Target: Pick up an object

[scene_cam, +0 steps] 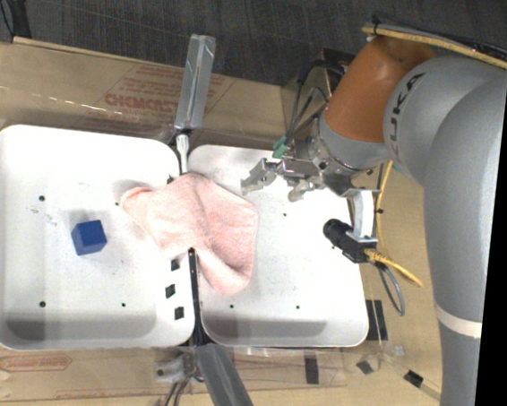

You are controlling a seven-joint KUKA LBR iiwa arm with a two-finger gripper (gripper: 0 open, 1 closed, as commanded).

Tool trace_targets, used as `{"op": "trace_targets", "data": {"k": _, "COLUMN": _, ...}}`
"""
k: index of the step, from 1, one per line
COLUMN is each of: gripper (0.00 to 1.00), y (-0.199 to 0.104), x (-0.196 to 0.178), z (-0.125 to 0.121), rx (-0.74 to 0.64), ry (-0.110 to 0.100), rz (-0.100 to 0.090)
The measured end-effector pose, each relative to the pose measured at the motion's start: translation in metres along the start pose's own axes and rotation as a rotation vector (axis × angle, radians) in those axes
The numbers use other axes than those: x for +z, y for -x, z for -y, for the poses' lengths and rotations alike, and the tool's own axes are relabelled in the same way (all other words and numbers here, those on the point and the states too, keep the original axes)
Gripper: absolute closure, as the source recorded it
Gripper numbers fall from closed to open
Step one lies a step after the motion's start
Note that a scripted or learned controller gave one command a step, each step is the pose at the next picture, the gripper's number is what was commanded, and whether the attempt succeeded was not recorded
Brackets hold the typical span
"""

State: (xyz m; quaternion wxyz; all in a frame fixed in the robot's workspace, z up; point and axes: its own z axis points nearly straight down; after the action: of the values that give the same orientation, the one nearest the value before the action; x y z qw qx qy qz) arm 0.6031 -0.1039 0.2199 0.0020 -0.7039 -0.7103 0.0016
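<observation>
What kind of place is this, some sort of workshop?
Probably a robotics lab test bench: a grey arm with a gripper reaches over two white bins holding a pink cloth and blue block.

- We see the arm (446, 173) as a thick, rounded grey body with a smooth, slightly glossy shell.
- We note a broad orange band (369, 93) above the wrist, and dark letters printed on the grey shell just beside it.
- We see a paler ring around the grey casing lower down.
- We make out the gripper (278, 180) as bare silvery metal, small and angular, with a green spot at its base.
- We see thin cables looping by the wrist, a black fitting, and a yellow cable below it.
</observation>
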Motion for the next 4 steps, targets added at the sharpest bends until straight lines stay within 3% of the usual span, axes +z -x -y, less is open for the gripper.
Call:
{"op": "trace_targets", "data": {"k": 1, "gripper": 0.0, "y": 0.057, "x": 0.063, "z": 0.045, "rx": -0.173, "ry": 0.002, "rz": 0.0}}
{"op": "trace_targets", "data": {"k": 2, "gripper": 0.0, "y": 0.086, "x": 0.062, "z": 0.07, "rx": 0.0, "ry": -0.001, "rz": -0.002}}
{"op": "trace_targets", "data": {"k": 3, "gripper": 0.0, "y": 0.028, "x": 0.129, "z": 0.023, "rx": -0.316, "ry": 0.0, "rz": -0.001}}
{"op": "trace_targets", "data": {"k": 4, "gripper": 0.0, "y": 0.0, "x": 0.129, "z": 0.063, "rx": -0.446, "ry": 0.002, "rz": 0.0}}
